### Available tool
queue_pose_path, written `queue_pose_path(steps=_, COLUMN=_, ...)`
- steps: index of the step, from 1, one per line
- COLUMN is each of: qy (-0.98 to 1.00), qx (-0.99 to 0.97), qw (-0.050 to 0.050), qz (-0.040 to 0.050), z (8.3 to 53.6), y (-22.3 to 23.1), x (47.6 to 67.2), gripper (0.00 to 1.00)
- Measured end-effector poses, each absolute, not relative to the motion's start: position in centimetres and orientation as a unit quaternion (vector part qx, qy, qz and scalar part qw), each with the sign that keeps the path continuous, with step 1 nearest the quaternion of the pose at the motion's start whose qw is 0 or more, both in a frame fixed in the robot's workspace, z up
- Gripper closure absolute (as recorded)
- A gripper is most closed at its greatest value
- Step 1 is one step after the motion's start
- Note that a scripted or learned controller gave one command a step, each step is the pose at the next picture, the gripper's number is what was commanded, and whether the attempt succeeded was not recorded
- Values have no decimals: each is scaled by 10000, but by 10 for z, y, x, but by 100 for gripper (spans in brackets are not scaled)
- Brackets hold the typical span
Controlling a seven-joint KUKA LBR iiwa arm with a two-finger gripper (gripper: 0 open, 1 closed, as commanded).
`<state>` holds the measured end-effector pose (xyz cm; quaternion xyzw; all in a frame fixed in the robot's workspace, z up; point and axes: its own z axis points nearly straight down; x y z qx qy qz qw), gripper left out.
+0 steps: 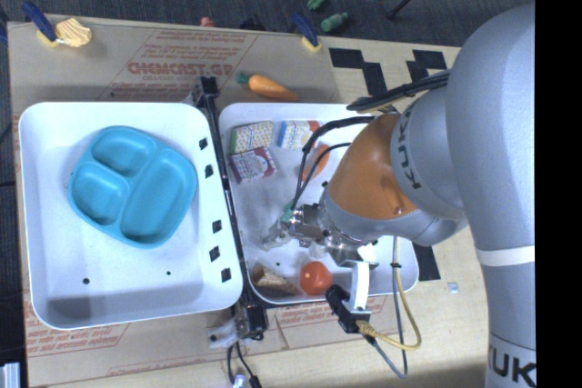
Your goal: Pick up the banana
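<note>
I see my grey arm's hand (289, 227) low inside the right shallow white bin (238, 124), beside a round red-orange toy fruit (315, 277). I cannot tell its grip state. I cannot make out the banana.

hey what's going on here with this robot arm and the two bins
A grey KUKA arm reaches from the right down into the right-hand white bin, which holds small boxes, a red tomato-like item and other bits. The wrist blocks the gripper, so a grasp can't be judged, and no banana can be made out. The left bin holds a blue divided plate. A toy carrot lies on the bench.
</note>
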<state>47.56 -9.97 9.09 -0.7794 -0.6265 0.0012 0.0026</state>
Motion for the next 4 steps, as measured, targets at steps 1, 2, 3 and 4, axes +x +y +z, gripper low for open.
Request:
queue_pose_path(steps=1, qy=-6522, qx=-7581, qw=15, qz=7, z=101, y=-91, x=554, gripper=0)
queue_pose_path(steps=2, qy=-6553, qx=-7554, qw=24, qz=13, z=191, y=-4, x=476, gripper=0)
queue_pose_path(steps=3, qy=-7582, qx=-6521, qw=13, qz=12, z=202, y=56, x=488, gripper=0)
queue_pose_path(steps=4, qy=-7322, qx=-6811, qw=13, qz=17, z=191, y=70, x=563, gripper=0)
